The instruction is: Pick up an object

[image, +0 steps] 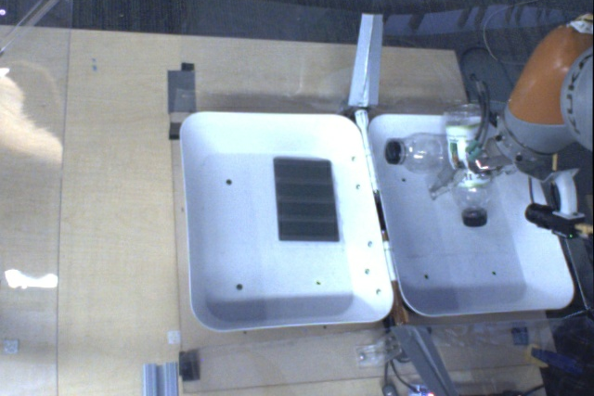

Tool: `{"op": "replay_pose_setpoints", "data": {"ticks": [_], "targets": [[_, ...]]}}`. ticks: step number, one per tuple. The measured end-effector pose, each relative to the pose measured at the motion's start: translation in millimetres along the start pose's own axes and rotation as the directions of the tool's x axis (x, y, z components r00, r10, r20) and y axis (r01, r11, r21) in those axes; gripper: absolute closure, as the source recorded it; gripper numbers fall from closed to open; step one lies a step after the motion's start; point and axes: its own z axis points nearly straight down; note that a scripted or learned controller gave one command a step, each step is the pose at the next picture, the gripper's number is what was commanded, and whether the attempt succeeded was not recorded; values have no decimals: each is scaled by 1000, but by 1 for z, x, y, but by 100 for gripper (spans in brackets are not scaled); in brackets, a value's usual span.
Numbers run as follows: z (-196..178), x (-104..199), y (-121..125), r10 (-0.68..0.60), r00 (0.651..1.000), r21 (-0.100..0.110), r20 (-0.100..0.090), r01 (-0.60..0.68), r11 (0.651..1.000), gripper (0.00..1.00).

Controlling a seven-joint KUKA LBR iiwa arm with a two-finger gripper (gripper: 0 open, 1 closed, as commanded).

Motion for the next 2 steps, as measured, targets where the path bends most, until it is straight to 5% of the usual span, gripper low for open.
{"op": "replay_pose_setpoints", "data": {"ticks": [1,2], "targets": [[10,20,-35,16,999,-61,40,-14,998,0],[-1,21,-34,16,999,-66,42,-13,998,100]]}}
